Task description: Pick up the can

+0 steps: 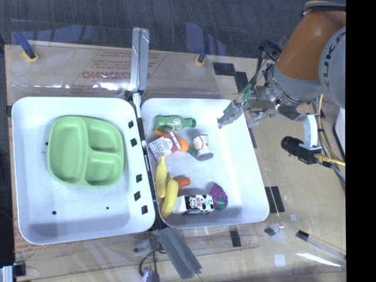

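I am at the reaching step: my gripper (230, 115) hangs over the top right corner of the right bin (254, 184) with nothing in it, and I cannot tell how it is set. The can (201, 147) lies on its side in that bin, near the gripper, just right of the carrot (183, 145) and below the green bottle (174, 123). I think I must next move over the can and go down on it.
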Motion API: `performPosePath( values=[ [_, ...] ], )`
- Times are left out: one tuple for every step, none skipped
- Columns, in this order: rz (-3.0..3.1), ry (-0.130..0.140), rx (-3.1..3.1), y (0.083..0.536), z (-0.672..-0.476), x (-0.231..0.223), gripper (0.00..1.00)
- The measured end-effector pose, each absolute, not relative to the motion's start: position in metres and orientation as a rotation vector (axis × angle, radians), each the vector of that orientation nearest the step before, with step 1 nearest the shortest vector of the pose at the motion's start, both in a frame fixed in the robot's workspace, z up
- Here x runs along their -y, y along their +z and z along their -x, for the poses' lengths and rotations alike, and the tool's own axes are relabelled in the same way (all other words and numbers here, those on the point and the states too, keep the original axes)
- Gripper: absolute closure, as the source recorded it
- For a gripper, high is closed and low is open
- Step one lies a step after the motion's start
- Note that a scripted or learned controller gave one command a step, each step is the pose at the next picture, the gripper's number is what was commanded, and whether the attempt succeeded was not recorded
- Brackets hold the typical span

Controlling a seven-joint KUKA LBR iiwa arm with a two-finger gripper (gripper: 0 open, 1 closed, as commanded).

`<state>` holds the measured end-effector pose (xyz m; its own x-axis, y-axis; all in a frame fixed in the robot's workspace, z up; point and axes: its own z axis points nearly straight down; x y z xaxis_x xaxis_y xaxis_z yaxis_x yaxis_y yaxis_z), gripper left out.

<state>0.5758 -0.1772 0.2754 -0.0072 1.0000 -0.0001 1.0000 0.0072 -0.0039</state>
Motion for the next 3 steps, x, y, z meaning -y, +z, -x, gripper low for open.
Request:
performPosePath(
  values=[
    [2.278, 0.006, 2.157, 0.12, -0.597, 0.179, 0.0],
    [2.25, 0.003, 2.187, 0.092, -0.592, 0.194, 0.0],
    [2.175, 0.001, 2.267, 0.166, -0.588, 0.208, 0.0]
  ],
)
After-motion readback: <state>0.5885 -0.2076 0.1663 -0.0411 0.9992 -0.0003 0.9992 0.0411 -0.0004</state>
